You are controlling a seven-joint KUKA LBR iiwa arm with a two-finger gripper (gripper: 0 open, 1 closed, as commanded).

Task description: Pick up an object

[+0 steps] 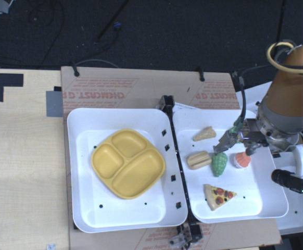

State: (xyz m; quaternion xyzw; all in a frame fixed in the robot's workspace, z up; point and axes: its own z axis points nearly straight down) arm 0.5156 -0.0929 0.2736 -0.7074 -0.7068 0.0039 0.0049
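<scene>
Two dark fingers of the gripper [225,145] reach down and to the left from the wrist over the right bin [276,202], and we read them as spread, with one tip near the upper edge of the green toy vegetable [219,163] and the other farther right, toward the red-and-white toy piece [241,160]. Nothing sits between them that we can see, so we would not call anything held. Whether a tip already touches the green piece we cannot tell from this slant.

Just beside the green piece, on its left, lies a tan bread-roll toy [199,160] — touching it or nearly so. Above that rests a pale wedge, perhaps cheese [205,134], and nearer the front wall a toy pizza slice [219,196] lies apart from the rest. In the left bin [84,212] sits a yellow divided plate [128,163], well away from the arm.

We judge the step to be the approach — the fingers are set over a target, most likely the green piece, but the grasp is not made. The next move calls for lowering so the fingers straddle that piece alone, without catching the roll at its side, then closing and lifting straight up.
</scene>
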